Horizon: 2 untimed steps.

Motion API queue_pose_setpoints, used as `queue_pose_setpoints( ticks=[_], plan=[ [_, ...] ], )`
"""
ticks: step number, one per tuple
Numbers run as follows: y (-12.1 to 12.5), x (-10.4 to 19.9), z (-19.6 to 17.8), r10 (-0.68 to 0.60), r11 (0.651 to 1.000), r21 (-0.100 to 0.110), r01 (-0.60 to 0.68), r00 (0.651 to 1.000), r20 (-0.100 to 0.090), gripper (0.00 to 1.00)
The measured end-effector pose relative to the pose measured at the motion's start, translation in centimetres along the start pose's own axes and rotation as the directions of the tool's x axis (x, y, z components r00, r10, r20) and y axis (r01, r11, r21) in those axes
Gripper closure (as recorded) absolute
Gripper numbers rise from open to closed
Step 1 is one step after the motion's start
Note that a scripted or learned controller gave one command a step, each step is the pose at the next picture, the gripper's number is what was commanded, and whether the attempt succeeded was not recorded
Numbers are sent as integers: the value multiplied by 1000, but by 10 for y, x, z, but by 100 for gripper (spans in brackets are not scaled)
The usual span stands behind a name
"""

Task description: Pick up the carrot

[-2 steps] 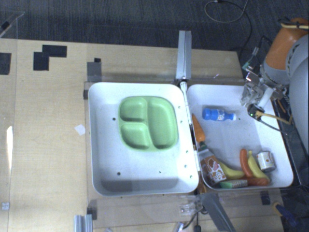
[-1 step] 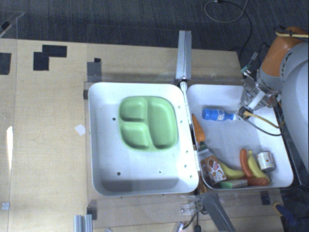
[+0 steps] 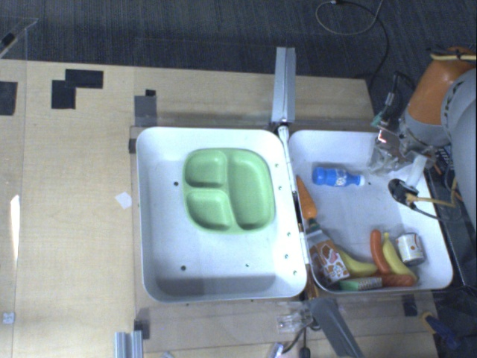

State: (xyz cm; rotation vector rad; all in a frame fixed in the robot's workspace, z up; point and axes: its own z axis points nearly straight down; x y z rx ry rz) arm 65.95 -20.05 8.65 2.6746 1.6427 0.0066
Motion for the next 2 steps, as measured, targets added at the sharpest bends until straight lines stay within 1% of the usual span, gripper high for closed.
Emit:
queue_pose_setpoints(
  ticks=[1,2],
  plan=[
    [8,8,0,-73,997,0,73,997,1,100],
    [8,11,0,-237,972,1,237,972,1,100]
  ],
)
